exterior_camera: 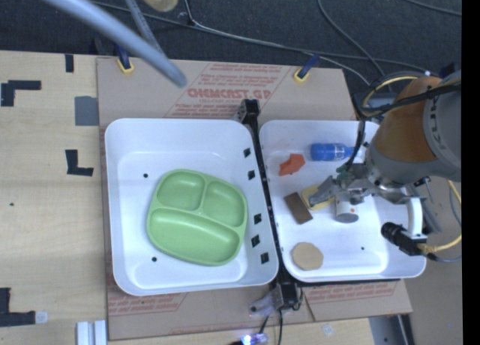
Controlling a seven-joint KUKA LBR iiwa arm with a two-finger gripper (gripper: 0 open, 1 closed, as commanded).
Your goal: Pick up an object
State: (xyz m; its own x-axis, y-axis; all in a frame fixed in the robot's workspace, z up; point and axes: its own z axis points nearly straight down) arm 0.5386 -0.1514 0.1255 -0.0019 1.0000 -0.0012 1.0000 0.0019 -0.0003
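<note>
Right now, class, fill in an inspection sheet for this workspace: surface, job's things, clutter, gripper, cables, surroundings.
Surface: cardboard sheet on a wooden bench, bearing two white bins.
Job's things: right bin holds a blue object, red piece, brown block, tan disc.
Clutter: green divided plate in the left bin.
Gripper: gripper low over the right bin, by the brown block.
Cables: black cable on the dark floor behind.
Surroundings: black tape marks on the bench.
</note>
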